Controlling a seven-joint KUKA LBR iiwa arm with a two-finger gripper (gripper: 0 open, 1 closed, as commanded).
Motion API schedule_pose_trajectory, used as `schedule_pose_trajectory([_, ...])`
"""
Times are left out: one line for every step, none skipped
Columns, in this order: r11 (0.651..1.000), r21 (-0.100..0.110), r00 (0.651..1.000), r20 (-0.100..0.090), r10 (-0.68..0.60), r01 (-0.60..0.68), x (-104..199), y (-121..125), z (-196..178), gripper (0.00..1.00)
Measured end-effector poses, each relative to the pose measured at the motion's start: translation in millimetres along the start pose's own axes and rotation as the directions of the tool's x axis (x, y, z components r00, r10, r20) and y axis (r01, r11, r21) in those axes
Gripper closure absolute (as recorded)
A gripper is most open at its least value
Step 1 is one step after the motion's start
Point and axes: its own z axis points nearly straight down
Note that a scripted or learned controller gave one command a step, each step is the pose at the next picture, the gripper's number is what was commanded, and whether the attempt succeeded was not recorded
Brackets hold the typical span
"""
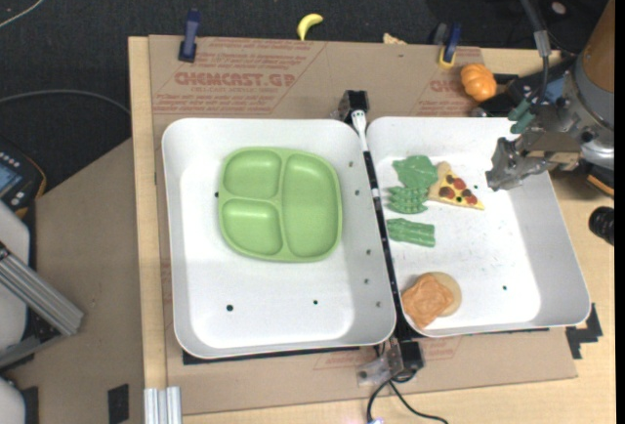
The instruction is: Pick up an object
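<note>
Grey, my hand (pixel 500 176) hovers over the right bin (pixel 547 266) beside the pizza slice (pixel 457 189); I cannot tell its grip.

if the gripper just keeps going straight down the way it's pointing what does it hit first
Probably bare floor of the right bin. The gripper hangs just right of the pizza slice, though depth is hard to judge.

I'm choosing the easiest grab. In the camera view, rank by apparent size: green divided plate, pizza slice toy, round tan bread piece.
1. Green divided plastic plate, clearly largest.
2. Round tan bread piece.
3. Triangular pizza slice toy, close to the bread; uncertain.
</note>
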Motion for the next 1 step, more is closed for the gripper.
schedule_pose_trajectory([1.0, -0.015, 1.0, 0.0, -0.01, 0.01, 72.2, 8.7, -46.9, 1.0])
